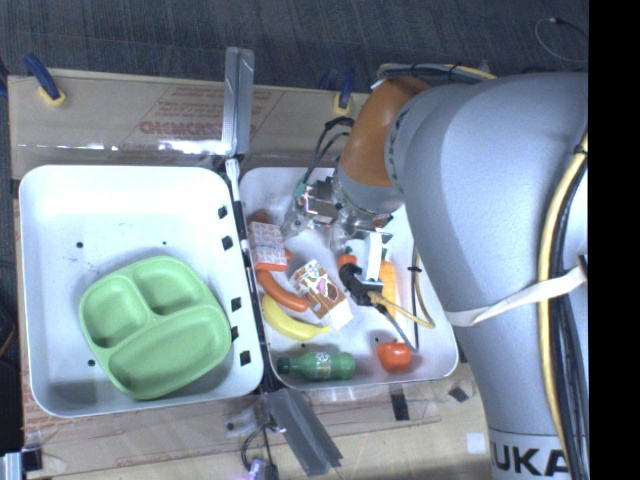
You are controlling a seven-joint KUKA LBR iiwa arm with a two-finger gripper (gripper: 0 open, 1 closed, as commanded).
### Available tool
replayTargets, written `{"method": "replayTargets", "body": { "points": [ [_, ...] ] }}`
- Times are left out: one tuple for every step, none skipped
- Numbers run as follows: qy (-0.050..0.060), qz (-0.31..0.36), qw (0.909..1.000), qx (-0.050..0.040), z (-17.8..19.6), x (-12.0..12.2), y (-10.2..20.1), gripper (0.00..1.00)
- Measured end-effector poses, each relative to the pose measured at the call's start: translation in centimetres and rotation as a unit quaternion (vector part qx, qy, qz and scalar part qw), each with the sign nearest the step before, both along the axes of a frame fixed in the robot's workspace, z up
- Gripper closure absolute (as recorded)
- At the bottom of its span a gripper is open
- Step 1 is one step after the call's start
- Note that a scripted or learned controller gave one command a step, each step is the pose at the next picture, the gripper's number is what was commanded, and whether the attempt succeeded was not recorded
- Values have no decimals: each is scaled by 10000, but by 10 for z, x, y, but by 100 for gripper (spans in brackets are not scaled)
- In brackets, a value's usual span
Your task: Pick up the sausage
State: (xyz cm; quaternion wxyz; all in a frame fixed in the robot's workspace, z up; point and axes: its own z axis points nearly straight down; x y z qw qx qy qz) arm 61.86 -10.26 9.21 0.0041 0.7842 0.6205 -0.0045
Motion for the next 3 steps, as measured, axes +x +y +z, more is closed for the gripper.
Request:
{"method": "replayTargets", "body": {
  "points": [
    [12, -664, 9978, 66, 4, -74, -58, 0],
    [1, 887, 9960, 60, 39, -40, -76, 0],
    [22, 1206, 9926, 112, 0, -126, -92, 0]
  ]
}}
